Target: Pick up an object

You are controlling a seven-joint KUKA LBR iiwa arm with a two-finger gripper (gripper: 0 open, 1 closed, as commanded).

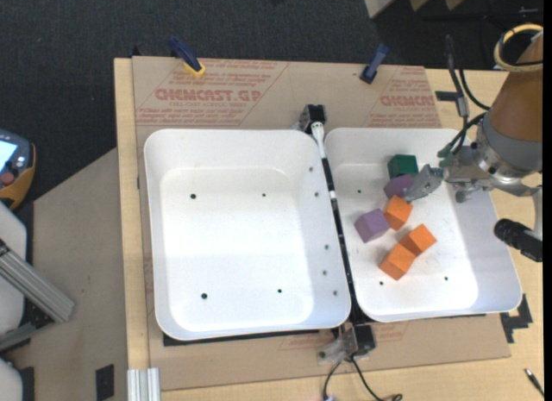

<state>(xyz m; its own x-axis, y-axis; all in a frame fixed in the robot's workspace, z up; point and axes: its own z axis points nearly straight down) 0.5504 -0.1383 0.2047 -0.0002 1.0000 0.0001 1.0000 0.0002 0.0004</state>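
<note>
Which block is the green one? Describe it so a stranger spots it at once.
Look in the right-hand bin, toward its far edge. The green block sits there, touching a purple block just nearer the camera. It is the only green piece.

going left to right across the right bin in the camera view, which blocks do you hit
purple cube → lower orange cube → right-hand orange cube. The upper orange, purple and green blocks overlap these in left-right position, so I leave them out.

Two white bins, left [172, 218] and right [483, 291], sit side by side, the right one holding three orange blocks [398, 212] [420, 239] [398, 261], two purple blocks [372, 225] [398, 186] and one green block [402, 166].
</note>
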